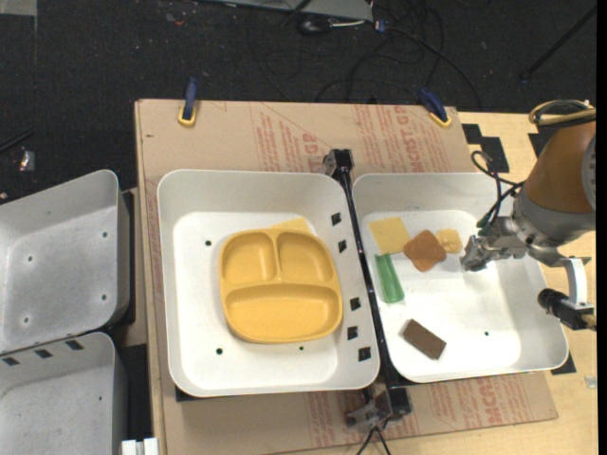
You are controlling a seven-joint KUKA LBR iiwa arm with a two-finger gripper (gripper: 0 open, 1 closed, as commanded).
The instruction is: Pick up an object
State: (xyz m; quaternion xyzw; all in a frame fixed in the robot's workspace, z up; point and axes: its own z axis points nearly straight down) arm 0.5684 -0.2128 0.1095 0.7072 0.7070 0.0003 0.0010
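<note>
Entry: single-arm pick, approach stage. Tool: gripper (474, 257), carried on the grey arm (560, 192) with its orange band, entering from 3 o'clock and hanging over the upper middle of the right bin (493, 344); whether it is released or clenched cannot be told at this angle, and nothing is seen in its grasp. Candidate items, all in the right bin: small yellow block (450, 241), just beside the gripper at its 10 o'clock; orange-brown rounded piece (424, 250), near at 9 o'clock and touching or nearly touching the yellow block; pale yellow flat square (388, 233), farther at 9 to 10 o'clock; green bar (389, 278), lying along the bin's left wall at 8 o'clock; dark brown block (423, 338), well apart at 7 o'clock, lying alone. Left bin (180, 282) holds a yellow divided tray (281, 286), off at 9 o'clock beyond the divider. Handling advice, as judgement: the yellow block is the nearest target, but its neighbour crowds it, so the tool should centre over one piece only, descend straight, and close across the narrow side. The flat square looks too thin for a sure pinch. The brown block offers the cleanest clearance if a longer move is accepted. Lift should be checked before travel, since a grazing closure could merely push pieces aside.
</note>
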